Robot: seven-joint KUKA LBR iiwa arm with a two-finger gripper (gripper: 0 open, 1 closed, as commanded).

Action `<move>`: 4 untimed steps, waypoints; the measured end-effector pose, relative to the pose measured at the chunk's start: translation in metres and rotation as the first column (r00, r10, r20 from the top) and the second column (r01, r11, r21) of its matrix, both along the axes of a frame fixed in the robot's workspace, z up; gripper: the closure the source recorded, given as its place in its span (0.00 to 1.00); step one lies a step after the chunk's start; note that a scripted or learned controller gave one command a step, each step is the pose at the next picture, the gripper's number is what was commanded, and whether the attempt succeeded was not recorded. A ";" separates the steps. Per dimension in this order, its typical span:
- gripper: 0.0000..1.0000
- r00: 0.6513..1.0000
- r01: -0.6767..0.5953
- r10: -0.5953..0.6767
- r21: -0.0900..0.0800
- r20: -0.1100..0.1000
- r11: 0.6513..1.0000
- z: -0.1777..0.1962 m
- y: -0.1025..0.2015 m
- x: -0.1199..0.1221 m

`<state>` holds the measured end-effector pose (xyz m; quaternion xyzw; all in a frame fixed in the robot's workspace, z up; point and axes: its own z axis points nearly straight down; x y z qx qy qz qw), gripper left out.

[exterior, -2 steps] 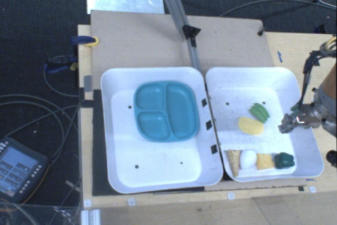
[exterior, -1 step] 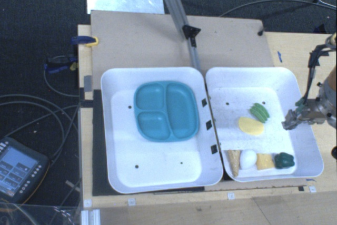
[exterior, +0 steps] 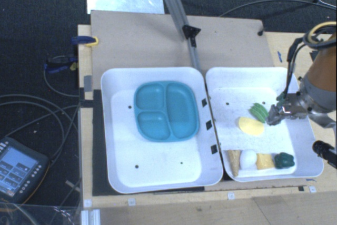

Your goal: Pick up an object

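In the right bin (exterior: 231, 81) lie a green ridged object (exterior: 258, 111), a pale yellow rounded piece (exterior: 250, 126), a tan cone (exterior: 233, 160), a white ball (exterior: 248, 158), a yellow block (exterior: 265, 161) and a dark green piece (exterior: 284, 160). My gripper (exterior: 276, 115) hangs over the bin's right half, just right of the green object and the pale yellow piece. Its tips sit close to both; nothing shows held between them.
The left bin (exterior: 118, 166) holds a blue divided plate (exterior: 166, 110). A grey pole (exterior: 174, 2) slants across the back of the bench. Cables and a pendant (exterior: 18, 168) lie on the floor to the left.
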<state>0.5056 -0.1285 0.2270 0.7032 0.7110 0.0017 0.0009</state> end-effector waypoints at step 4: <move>1.00 1.000 -0.001 0.001 0.002 -0.001 1.000 0.011 0.205 0.018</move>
